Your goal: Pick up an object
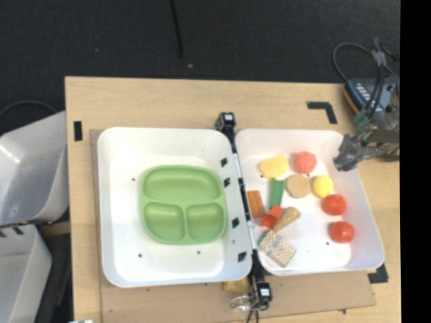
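White plastic bins sit side by side on the wooden desk. The left bin holds a green divided plate with three compartments, lying flat near the middle. The right bin carries a scatter of toy food. A yellow piece lies near the far side, with a pink ball just beside it. A tan round piece touches a small yellow ball. Two red balls sit toward the right wall, one next to the yellow ball, the other nearer the front. A green stick lies between an orange block and the tan piece. Below them rest a small red piece, a cone and a checked wafer at the front.

From where I stand the tool hangs at the far right corner of the right bin, over its rim, apart from the toys. It looks dark and blurred, so I cannot tell whether it is wide or narrow, and nothing shows in it.
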